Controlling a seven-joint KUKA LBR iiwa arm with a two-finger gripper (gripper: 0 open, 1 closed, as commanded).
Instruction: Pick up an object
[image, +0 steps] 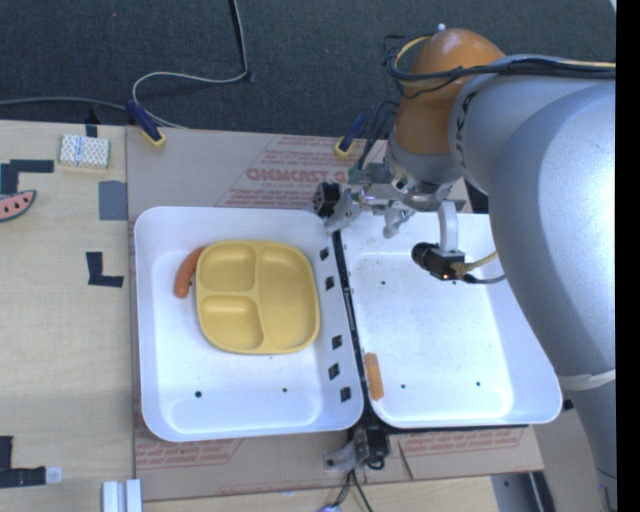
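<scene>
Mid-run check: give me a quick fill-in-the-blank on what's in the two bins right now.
The yellow divided plate lies in the ____ bin.
The plate has ____ compartments.
An orange sausage-shaped piece lies against the plate's ____ edge.
Another small orange piece lies in the right bin near its ____ wall.

Missing: left; three; left; left

Light fell evenly and fairly brightly from above, so the two white bins (240, 420) looked close to washed out and cast only thin, soft shadows along their rims. A mild sheen lay on the orange band (440, 65) and the grey arm (550, 200), whose bulk near the lens was slightly soft. The picture was low in resolution and grainy on the dark floor (100, 50).
</scene>
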